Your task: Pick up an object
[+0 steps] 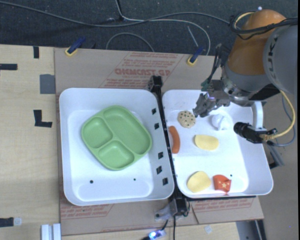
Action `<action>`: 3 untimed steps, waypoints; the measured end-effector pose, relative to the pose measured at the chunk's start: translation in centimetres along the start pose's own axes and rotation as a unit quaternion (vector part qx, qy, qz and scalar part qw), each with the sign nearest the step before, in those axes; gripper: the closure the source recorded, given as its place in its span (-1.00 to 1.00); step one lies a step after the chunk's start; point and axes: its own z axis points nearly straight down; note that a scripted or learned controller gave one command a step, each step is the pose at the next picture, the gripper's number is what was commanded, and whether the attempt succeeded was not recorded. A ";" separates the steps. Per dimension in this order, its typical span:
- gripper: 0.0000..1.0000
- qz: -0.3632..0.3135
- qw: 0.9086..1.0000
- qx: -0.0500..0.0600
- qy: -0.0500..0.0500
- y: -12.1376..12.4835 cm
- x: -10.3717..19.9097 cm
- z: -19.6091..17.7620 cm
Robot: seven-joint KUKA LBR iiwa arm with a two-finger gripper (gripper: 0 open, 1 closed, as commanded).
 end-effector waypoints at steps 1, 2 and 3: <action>1.00 -0.001 1.000 0.000 0.001 0.2 6.0 0.9; 1.00 -0.002 1.000 -0.001 0.001 -0.5 11.8 0.1; 1.00 -0.001 1.000 0.001 0.000 -1.4 16.8 1.8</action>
